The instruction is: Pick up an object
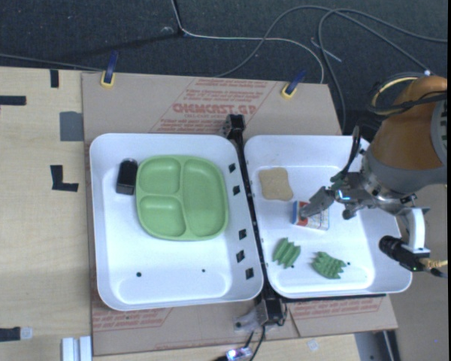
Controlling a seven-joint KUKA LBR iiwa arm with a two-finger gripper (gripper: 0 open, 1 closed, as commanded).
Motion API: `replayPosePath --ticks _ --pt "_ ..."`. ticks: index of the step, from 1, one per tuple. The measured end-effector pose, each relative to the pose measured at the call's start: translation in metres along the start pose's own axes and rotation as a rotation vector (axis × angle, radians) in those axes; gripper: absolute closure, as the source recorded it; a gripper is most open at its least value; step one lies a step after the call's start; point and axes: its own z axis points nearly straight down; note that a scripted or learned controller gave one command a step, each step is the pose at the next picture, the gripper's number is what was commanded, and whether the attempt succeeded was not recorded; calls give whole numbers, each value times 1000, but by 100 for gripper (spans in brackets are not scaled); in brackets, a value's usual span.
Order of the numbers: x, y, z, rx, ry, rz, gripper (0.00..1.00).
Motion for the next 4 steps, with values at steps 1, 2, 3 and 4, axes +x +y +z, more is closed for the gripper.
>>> replayPosePath --ticks 1,2,3,4 --pt "-8 -7 52 -1 0 1 0" --pt "-7 -8 106 -4 0 1 0" --pt "-6 -7 94 -4 1 -1 100" --pt "-15 -12 43 -10 -2 1 100"
